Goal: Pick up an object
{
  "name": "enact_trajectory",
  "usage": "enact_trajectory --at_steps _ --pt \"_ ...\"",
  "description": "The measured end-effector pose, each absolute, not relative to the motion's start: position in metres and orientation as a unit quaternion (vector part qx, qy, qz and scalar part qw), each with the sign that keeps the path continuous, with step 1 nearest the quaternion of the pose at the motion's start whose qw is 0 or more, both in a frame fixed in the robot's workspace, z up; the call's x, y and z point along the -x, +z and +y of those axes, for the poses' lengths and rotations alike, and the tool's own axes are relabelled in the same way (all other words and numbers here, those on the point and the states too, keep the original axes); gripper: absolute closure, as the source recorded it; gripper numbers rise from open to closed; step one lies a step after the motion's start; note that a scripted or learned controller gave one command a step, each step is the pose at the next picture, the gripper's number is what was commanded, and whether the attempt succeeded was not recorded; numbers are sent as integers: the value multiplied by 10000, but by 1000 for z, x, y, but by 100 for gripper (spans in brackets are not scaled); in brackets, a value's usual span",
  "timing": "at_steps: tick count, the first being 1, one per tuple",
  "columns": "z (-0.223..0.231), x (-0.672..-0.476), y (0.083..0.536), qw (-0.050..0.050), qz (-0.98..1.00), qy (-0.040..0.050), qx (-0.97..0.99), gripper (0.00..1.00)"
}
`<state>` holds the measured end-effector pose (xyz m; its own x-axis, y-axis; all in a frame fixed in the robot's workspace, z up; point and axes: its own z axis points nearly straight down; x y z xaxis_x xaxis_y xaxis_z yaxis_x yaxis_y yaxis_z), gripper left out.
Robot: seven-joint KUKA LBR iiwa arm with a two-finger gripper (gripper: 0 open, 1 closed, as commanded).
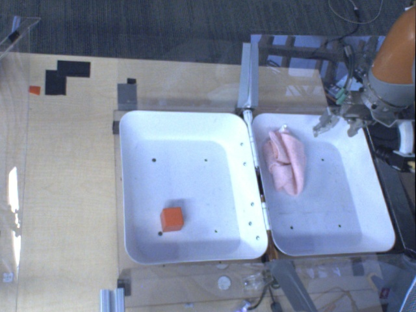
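A small orange block [172, 219] lies in the left bin [136, 174], near its front left. A crumpled pink cloth [286, 160] lies in the right bin [364, 200], at its back left by the divider. My gripper [337, 126] hangs over the back right part of the right bin, to the right of the cloth and apart from it. Its two fingers are spread and point down, open with nothing between them. The orange band of the arm shows above it at the right edge.
A metal divider [253, 168] runs between the two bins. Black markers [65, 75] and a small orange square [34, 90] sit on the wooden bench at the far left. Cables and a frame [305, 51] stand behind the right bin.
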<state>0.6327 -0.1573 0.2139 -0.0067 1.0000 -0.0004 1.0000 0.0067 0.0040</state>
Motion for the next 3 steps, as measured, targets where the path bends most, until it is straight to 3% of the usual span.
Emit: enact_trajectory --at_steps 1,2,3 --pt "-113 -672 96 45 7668 30 -6419 0" --pt "-119 -634 94 90 7788 64 -6272 0" --pt "-112 -579 95 114 8220 67 -5693 0"
